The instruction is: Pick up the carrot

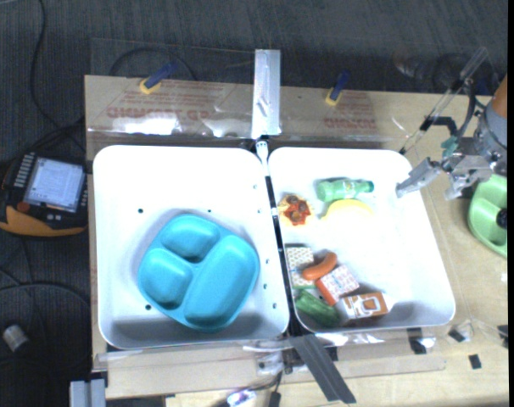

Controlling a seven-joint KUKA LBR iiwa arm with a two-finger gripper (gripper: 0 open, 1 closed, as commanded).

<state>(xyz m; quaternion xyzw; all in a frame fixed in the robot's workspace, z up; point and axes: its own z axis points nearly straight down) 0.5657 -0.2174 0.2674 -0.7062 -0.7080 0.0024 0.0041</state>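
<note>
So the carrot (317,266) is lying in the right bin (418,253), in the near-left part, sitting in a little heap with a red and white box (336,283), a brown carton (364,305) and something green (315,306). Farther back in that bin there's a green bottle (343,188) touching a yellow piece (349,208). Left bin (121,193) holds a blue divided tray (198,268). The end effector (428,173) hangs over the right bin's far-right corner, well apart from the carrot, grasping nothing; can't tell if it's clenched or released.
</note>
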